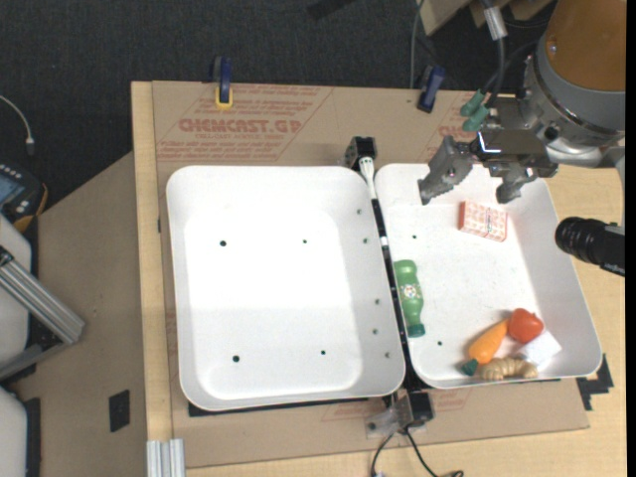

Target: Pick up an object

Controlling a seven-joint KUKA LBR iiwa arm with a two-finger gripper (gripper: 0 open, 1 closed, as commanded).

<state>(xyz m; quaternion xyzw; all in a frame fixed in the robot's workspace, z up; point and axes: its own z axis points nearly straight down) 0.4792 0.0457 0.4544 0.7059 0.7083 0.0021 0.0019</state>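
Hovering with jaws spread wide and nothing held, the gripper [475,177] is seen just above one pink box [483,221]; two bins [189,266] are counted.

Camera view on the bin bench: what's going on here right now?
The KUKA arm reaches in from the right with its gripper above the far end of the right bin, jaws spread and nothing between them. The nearest item is a small pink-patterned packet, lying just below the gripper. A green bottle lies along the bin's left wall, and an orange carrot-like toy, a red tomato-like toy and a tan knobbly piece cluster in the near corner. Nothing is picked up yet.
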